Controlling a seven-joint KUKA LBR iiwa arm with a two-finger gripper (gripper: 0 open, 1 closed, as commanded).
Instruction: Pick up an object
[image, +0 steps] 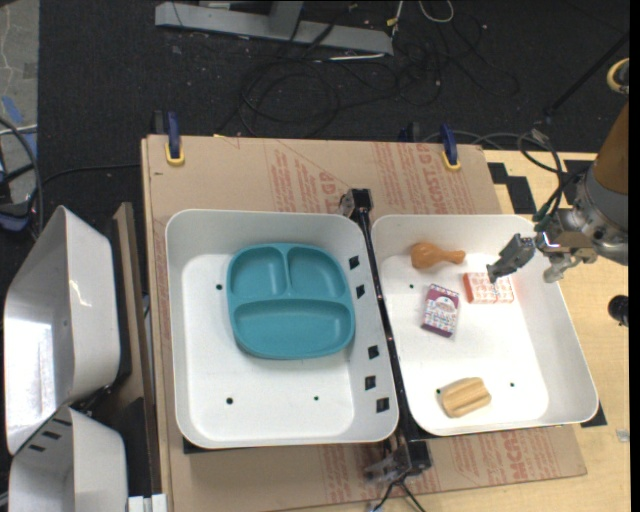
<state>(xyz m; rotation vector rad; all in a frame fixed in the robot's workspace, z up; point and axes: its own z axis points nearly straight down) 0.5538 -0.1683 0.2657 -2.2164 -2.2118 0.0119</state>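
While the arm (600, 205) is reaching in from the right over the right bin (560, 330), its gripper (512, 255) is hanging above the bin's upper right part, just over the top edge of a small red-and-white box (492, 289). That box is lying flat, its long axis running roughly left to right. Whether the fingers are parted or closed cannot be told from this angle, and nothing is visibly sitting between them. A purple carton (441, 310) is lying just left of the box, its long axis running nearly top to bottom with a slight tilt. An orange drumstick-shaped toy (436, 256) is pointing its narrow end rightward, toward the gripper. A tan bread-like block (465, 397) is resting near the bin's lower edge. A teal divided plate (291, 301) is sitting in the left bin (200, 400).
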